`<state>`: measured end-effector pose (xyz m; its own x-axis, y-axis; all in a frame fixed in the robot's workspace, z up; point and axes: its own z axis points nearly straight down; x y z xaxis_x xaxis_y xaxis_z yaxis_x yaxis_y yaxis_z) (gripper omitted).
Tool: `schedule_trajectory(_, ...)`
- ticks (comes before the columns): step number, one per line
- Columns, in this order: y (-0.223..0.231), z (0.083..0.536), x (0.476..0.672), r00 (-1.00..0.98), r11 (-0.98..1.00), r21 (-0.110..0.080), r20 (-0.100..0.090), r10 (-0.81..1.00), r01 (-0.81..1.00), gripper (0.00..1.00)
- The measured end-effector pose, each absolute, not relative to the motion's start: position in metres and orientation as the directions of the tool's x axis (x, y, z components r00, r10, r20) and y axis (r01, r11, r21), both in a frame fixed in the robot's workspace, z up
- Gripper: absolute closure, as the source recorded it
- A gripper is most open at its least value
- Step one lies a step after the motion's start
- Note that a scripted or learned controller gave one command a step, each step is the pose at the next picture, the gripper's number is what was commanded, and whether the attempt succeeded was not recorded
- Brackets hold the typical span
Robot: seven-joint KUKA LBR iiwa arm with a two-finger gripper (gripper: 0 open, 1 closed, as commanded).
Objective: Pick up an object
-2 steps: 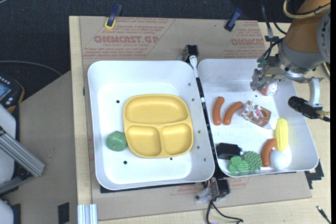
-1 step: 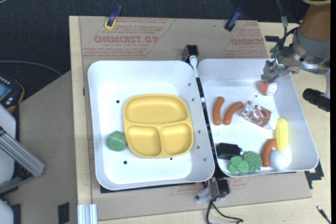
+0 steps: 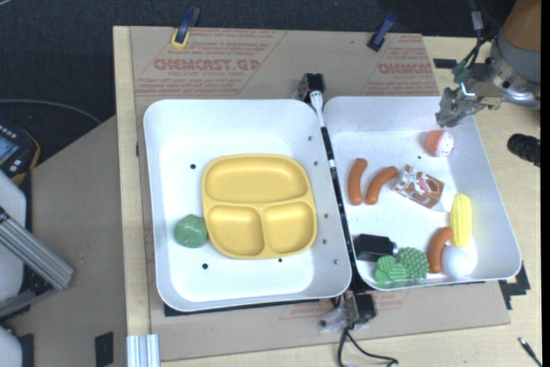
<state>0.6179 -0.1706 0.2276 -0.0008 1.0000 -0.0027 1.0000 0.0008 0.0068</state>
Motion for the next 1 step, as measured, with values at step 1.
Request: schedule_trajectory(1,-0.1238,0.226,0.6276,-0.005,0.005,0.003,0.0,1.0,1.0,1.0)
